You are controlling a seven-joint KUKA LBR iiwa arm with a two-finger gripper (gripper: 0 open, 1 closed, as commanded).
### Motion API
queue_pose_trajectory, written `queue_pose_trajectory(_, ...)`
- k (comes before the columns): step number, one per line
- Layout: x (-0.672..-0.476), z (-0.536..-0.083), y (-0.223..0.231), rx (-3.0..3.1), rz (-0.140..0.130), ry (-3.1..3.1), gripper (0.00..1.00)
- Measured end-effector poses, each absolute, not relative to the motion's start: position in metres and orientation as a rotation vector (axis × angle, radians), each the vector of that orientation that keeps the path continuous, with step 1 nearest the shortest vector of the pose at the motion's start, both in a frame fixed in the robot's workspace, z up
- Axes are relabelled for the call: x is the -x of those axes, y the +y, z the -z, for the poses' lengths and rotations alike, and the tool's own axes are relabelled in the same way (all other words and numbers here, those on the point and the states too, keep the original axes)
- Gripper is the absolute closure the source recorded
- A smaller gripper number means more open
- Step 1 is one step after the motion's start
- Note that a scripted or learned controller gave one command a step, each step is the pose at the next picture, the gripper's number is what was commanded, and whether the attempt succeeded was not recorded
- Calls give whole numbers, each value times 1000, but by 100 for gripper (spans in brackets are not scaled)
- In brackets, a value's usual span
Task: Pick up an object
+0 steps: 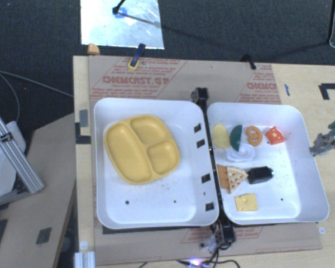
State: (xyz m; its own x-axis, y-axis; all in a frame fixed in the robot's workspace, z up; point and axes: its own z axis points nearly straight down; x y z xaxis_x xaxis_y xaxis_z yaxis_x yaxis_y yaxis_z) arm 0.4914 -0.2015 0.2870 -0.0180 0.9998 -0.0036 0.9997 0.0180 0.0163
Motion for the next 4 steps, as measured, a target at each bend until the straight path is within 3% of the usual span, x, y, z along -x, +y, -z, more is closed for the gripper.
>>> queue_pose_trajectory(4, -496, -329, -200, -2157, -28, 2249, 100)
